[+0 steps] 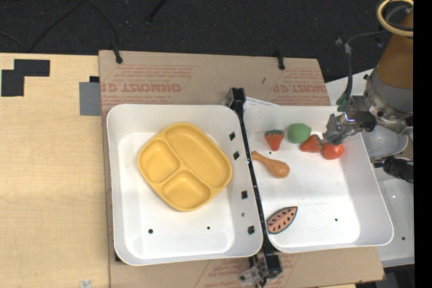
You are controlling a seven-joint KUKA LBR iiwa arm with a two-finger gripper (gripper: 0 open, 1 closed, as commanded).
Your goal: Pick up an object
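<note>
Gripper (335, 133) — finger spread cannot be told — sits at the right bin (378, 226) far edge, directly over red tomato (332, 151); strawberry (274, 139) lies leftward.

Legible text — one item confirmed. Cardboard sheet (202, 77) under the two bins carries red printed lettering along its far edge, seen reversed from this view: approx. "CHEMCAST G P" left of centre, and a repeat, partly cut off, approx. "G P", to the right near the far clip. More red print on the cardboard's near edge below the bins — too small and cropped to read. No other labels, nos. or brand marks legible elsewhere.
</note>
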